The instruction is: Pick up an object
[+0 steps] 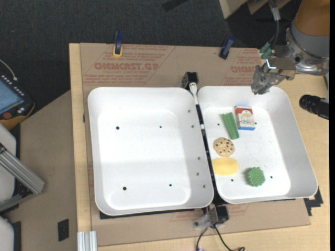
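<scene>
The right bin (293, 135) holds several small items: a small white, red and blue carton (244, 117), a green stick (230, 125), a round chocolate-chip cookie (224, 147), a yellow flat piece (225, 167) and a knobbly green ball (256, 176). My gripper (260, 86) hangs over the far rim of that bin, up and to the right of the carton, with nothing between its fingers that I can see. Its fingers look close together.
The left bin (99, 140) lies beside the right one, with a black clamp (190, 80) at the top of the seam between them. Both bins rest on a cardboard sheet (157, 64) with blue clips at its far edge.
</scene>
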Motion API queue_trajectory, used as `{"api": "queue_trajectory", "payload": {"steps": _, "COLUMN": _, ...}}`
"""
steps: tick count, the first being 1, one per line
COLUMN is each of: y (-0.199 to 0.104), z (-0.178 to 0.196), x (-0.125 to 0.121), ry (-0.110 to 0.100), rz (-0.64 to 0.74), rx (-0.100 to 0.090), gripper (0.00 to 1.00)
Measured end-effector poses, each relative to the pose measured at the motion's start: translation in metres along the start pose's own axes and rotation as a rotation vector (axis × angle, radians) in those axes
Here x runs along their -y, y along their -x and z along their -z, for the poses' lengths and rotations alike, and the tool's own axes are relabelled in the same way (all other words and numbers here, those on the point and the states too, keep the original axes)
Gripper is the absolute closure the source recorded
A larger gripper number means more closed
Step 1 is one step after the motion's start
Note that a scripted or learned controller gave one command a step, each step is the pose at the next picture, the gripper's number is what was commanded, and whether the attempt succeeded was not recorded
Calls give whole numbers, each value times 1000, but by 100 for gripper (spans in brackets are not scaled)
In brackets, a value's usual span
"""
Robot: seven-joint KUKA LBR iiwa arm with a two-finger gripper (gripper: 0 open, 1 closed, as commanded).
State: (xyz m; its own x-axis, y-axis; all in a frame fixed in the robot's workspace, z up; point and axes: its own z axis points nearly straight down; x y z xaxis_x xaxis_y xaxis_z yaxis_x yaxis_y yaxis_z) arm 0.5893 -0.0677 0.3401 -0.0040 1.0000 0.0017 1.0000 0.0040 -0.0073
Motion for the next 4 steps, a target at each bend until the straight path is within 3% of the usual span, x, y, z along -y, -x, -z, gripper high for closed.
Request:
{"api": "queue_trajectory", "payload": {"steps": 1, "y": 29, "z": -21, "x": 48, "ry": 1, "rz": -8, "rx": 1, "gripper": 100}}
{"api": "queue_trajectory", "payload": {"steps": 2, "y": -42, "z": 61, "x": 112, "ry": 16, "rz": 4, "rx": -1, "gripper": 100}}
{"api": "queue_trajectory", "payload": {"steps": 3, "y": -90, "z": 51, "x": 110, "ry": 6, "rz": 2, "rx": 0, "gripper": 100}}
{"api": "queue_trajectory", "payload": {"steps": 4, "y": -88, "z": 62, "x": 109, "ry": 10, "rz": -3, "rx": 2, "gripper": 100}}
